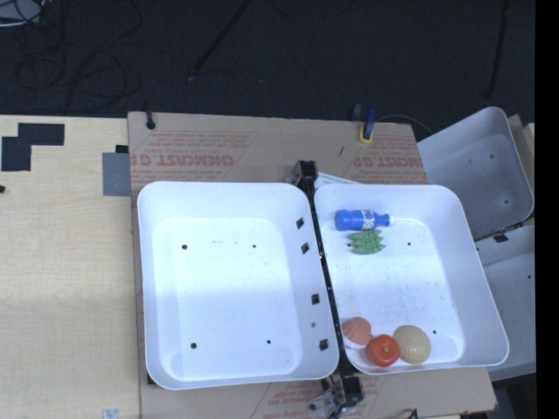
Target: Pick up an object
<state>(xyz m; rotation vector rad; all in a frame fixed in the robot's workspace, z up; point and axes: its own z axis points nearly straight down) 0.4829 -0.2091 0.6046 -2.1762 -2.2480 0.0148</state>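
Since nothing in the right bin is lifted or touched, we judge the pick as not yet started: this is the pre-approach step, target choice open. Whether the gripper is open or closed we cannot tell from this view.

Candidate things all lie in the right bin. Blue bottle lies on its side near the far wall, cap end pointing right. Green item sits just beside it on the near side; touching or slightly apart, we cannot tell. At the near wall there is a tight cluster: pink item, red-orange ball and tan ball, the red one touching both neighbours as far as we can see. Left bin is beside it, separated by the black centre divider.

For the next move, we judge the bottle the easiest target: it has free floor on its right and is well apart from the cluster. It calls for a descent from above, with the jaws across the bottle's short axis and clear of the green item. The cluster is riskier, being crowded, round and close to the wall, so things there could roll or get pushed instead of gripped.
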